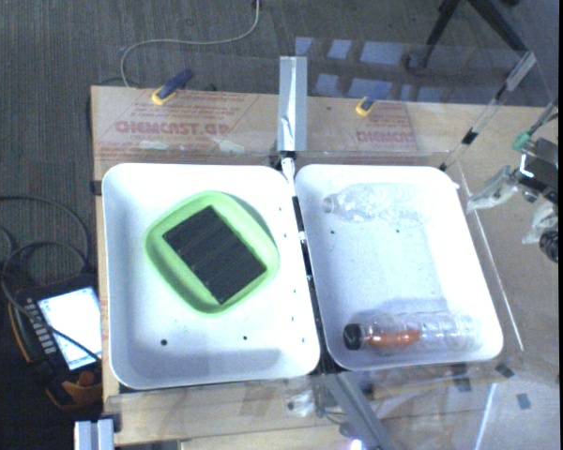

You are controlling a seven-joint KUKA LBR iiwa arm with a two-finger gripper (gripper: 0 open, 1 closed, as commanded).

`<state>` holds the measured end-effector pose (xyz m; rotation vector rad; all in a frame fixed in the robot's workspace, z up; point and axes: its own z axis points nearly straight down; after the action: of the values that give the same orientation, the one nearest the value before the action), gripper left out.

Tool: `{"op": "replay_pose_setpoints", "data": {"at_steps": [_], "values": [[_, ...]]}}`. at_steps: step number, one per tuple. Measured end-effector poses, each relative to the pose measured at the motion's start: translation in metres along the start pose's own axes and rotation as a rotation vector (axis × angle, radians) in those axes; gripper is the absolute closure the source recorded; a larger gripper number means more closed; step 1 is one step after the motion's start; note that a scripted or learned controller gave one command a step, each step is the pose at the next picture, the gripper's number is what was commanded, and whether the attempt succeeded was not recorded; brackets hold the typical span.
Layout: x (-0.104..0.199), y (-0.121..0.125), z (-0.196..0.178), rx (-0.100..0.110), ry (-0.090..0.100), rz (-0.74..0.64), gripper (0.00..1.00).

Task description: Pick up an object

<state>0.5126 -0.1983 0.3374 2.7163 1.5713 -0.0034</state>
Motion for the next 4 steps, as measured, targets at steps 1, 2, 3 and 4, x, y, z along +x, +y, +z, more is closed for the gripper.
{"op": "replay_pose_setpoints", "data": {"at_steps": [1, 2, 3, 4], "values": [[0.005, -0.035, 0.147, 0.006, 0.004, -0.117, 0.00], [-0.015, -0.025, 0.123, 0.003, 0.003, -0.504, 0.00], [0.011, -0.038, 0.096, -0.002, 0.003, -0.770, 0.00], [0.015, -0.035, 0.245, -0.019, 0.000, -1.016, 0.00]]}}
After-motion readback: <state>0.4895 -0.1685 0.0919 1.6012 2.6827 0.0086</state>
